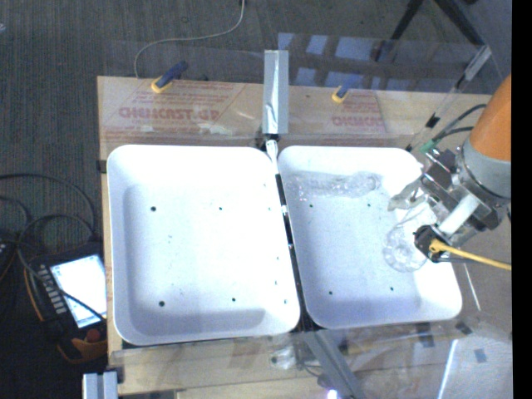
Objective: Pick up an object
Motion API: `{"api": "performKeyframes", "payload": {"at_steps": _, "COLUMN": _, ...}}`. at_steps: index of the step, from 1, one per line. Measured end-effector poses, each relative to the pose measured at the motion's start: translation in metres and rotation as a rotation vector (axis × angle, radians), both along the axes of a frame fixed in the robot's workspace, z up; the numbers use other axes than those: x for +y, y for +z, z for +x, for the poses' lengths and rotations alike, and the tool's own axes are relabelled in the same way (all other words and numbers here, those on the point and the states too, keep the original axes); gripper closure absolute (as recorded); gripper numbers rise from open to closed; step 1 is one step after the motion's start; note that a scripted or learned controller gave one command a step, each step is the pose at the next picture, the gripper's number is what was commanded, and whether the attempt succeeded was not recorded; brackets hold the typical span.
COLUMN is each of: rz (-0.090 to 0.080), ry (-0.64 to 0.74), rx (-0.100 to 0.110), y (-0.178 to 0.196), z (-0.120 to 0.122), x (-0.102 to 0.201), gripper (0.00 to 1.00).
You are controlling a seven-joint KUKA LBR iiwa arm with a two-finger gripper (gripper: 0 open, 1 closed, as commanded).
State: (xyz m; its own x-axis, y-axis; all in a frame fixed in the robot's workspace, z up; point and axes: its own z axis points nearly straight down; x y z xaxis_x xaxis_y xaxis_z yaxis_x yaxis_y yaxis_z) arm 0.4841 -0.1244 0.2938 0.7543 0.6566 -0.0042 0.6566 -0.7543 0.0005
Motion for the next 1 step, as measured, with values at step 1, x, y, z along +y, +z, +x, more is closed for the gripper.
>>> {"api": "performKeyframes", "payload": {"at_steps": 1, "rz": 0.0, "ry": -0.079, "rx": -0.001, "y": 0.095, "z": 0.0458, "x": -0.0277, "gripper": 1.0}}
